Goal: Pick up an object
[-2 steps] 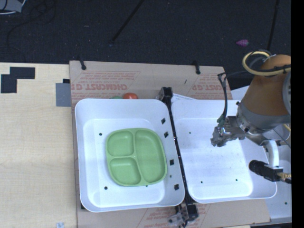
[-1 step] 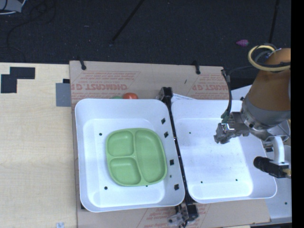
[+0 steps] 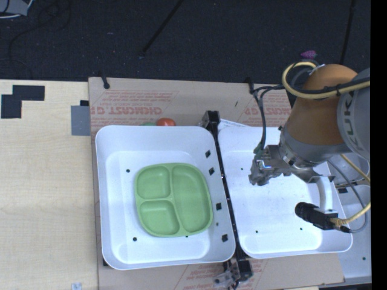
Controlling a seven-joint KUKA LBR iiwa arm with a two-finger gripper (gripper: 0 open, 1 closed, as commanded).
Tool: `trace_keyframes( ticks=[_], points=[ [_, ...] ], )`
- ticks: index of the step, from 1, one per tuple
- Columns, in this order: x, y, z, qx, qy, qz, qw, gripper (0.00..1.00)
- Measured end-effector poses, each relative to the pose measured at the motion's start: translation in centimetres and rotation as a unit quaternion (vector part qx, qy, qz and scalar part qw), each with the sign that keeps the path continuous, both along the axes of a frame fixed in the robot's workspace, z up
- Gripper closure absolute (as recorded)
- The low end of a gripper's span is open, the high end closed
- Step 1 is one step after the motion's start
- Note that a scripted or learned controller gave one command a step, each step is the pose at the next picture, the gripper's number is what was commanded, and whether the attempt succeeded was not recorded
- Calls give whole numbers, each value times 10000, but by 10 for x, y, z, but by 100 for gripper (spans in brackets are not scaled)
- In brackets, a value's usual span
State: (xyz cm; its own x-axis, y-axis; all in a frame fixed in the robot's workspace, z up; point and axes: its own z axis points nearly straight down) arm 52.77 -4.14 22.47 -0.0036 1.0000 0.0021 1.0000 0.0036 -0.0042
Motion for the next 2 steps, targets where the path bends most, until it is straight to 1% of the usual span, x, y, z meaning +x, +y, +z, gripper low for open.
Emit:
trace_keyframes(
  ticks=[1, 2],
  points=[
    [-8, 60, 6, 6, 0, 11, 10000, 100],
    [-3, 113, -2, -4, 3, 3, 10000, 100]
  ],
)
